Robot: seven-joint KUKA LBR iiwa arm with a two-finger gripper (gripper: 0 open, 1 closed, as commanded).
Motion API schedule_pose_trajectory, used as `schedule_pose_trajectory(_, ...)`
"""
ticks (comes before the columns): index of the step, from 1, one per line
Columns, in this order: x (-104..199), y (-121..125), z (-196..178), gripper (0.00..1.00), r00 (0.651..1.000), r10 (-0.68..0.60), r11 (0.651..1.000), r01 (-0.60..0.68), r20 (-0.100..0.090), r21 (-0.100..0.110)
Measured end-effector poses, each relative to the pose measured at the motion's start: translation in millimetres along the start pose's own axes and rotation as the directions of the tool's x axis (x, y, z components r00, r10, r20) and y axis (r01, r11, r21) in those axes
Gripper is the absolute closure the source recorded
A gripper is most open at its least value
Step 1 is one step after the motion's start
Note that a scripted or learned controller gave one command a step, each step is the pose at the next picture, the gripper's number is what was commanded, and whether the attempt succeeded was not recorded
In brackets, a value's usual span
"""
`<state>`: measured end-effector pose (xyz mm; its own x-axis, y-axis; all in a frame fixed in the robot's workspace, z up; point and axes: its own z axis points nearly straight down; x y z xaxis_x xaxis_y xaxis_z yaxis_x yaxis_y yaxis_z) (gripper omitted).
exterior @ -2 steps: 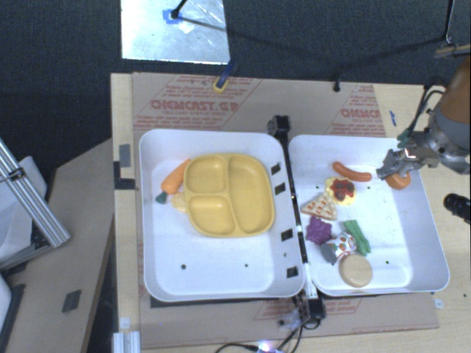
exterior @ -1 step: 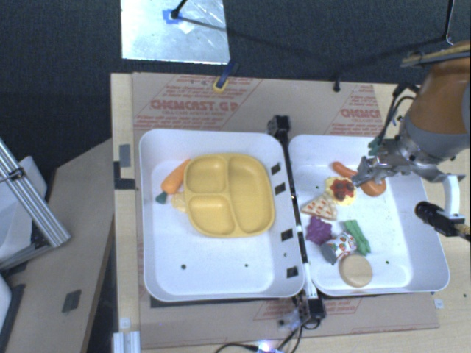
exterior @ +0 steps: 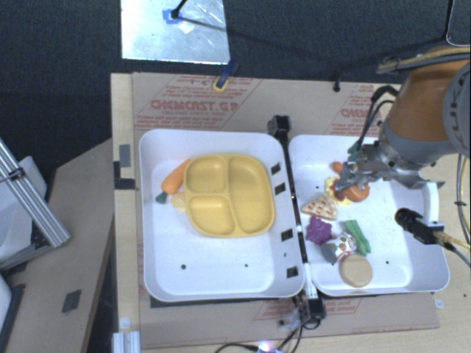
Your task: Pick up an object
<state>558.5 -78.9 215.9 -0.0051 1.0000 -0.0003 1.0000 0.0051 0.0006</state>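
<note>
Where claw (exterior: 344, 186) hangs, crowded toys (exterior: 335, 230).

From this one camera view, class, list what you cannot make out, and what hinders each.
- Gripper: its fingers merge with the orange toy under it, so their state is unclear.
- Arm: cut off by the right edge.
- Small yellow item: largely hidden under the yellow divided plate, beside the carrot.
- Can-like toy: too small to identify.
</note>
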Motion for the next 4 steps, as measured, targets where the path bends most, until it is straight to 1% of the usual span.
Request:
schedule_pose_trajectory(1,50.2,-6.0,-13.7,1.00,1.000,-0.002,1.000,0.002,-0.001,-0.002)
schedule_pose_trajectory(2,106.3,-19.5,-16.3,1.00,1.000,0.000,1.000,0.000,-0.001,0.000)
schedule_pose_trajectory(3,142.8,-26.2,-12.2,1.00,1.000,0.000,1.000,0.000,-0.001,-0.001)
schedule_pose_trajectory(4,134.7,-23.1,-17.7,1.00,1.000,0.004,1.000,-0.004,-0.001,0.000)
